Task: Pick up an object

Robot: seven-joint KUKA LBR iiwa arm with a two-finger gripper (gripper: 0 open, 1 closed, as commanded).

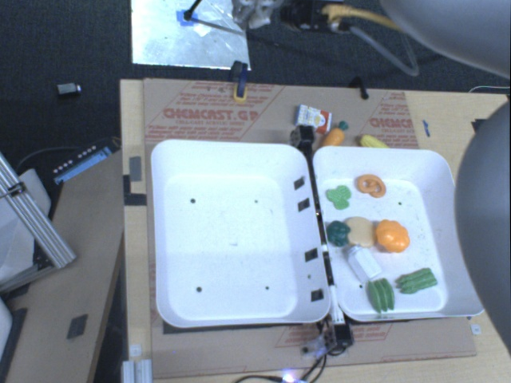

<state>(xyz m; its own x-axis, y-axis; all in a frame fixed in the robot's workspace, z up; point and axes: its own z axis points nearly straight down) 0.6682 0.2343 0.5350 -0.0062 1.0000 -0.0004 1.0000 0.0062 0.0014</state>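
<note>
The left bin (231,230) is sitting on the bench (200,110) with bare white floor running from wall to wall, giving wide open room inside its rim. Its right wall is meeting the right bin (427,174) along a seam marked by small black clips.

In the right bin, a light green piece (338,196) is lying just beside the seam, with a dark green piece (338,232) below it, touching a pale beige round object (361,230). A brown pretzel-shaped ring (370,185) is resting toward the far wall, apart from the others. An orange fruit (391,236) is sitting mid-bin against the beige object. A white cylinder (362,262) is lying tilted below, with a green ridged pod (381,294) near the front rim and another green pod (417,280) to its right. The far right strip of floor is standing bare.

The gripper (257,2) is hanging over the floor beyond the bench's far edge, well away from both bins; whether its fingers are spread or closed cannot be told.
</note>
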